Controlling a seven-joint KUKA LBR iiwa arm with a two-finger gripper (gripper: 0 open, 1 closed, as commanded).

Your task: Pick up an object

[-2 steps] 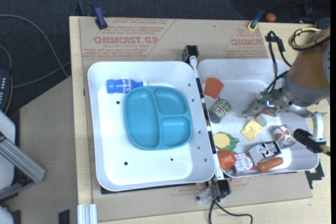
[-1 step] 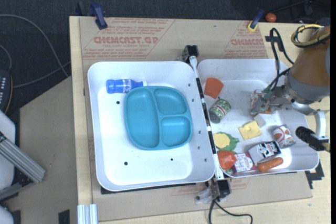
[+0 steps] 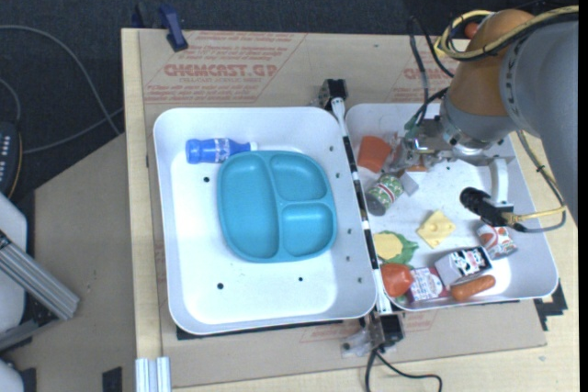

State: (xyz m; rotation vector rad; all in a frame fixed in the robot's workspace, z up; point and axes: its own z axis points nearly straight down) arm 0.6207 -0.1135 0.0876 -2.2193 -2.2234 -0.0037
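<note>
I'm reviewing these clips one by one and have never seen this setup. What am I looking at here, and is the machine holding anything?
One camera looks down at a slant on a bench with two white bins. The grey and orange arm reaching in from the right is a robot; its gripper hangs low over the right bin. That bin holds toy food: a small can, a cheese wedge, corn, a sausage. The left bin holds a blue divided plate and a blue bottle. I cannot tell whether anything is held.
</note>
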